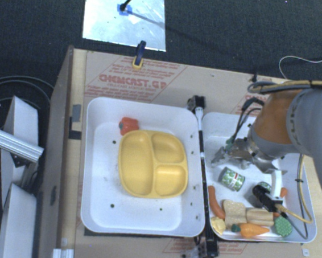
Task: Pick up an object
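White plastic on both sides: the left bin (93, 204) carries a big yellow divided plate (153, 163) with a small red-orange toy (129, 125) touching its upper left rim. Over to the right bin (306, 218), where the grey arm (299, 120) hangs low above a green can (232, 179), with toy foods clustered along the near edge: sausage (215, 201), bread (234, 210), carrot (252, 229). Gripper (232, 155) state: can't tell.

Bench (155, 76) topped with printed brown cardboard, two shallow white bins side by side on it, left bin (98, 205) and right bin (218, 129) touching along a shared edge, a small yellow and black clip (139, 55) at the far edge.
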Motion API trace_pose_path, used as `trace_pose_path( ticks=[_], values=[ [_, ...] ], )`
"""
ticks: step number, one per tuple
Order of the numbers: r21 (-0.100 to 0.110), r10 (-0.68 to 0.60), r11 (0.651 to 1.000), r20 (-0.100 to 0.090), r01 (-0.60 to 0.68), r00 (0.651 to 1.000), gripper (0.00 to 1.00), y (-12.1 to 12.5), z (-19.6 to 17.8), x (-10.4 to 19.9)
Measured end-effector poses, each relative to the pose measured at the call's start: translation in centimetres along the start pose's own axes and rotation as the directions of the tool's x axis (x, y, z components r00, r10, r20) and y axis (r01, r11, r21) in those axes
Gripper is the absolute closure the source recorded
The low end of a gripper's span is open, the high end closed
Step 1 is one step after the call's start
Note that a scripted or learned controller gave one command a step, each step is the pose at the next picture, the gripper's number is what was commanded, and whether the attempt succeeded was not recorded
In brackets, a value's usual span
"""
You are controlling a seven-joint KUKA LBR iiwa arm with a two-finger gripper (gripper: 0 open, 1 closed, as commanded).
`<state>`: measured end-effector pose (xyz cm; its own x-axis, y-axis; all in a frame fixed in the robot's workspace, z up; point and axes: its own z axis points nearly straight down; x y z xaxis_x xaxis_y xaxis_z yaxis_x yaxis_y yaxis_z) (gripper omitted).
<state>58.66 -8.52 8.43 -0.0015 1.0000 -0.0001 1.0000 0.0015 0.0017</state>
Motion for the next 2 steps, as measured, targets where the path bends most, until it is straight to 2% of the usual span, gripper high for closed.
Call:
trace_pose_path(
  ticks=[1, 2],
  values=[
    [-0.005, -0.001, 1.0, 0.003, 0.001, 1.0, 0.0, 8.3, -9.5, -7.5],
    [0.004, 0.0, 1.0, -0.002, 0.0, 1.0, 0.0, 0.3, -1.2, -2.1]
  ],
)
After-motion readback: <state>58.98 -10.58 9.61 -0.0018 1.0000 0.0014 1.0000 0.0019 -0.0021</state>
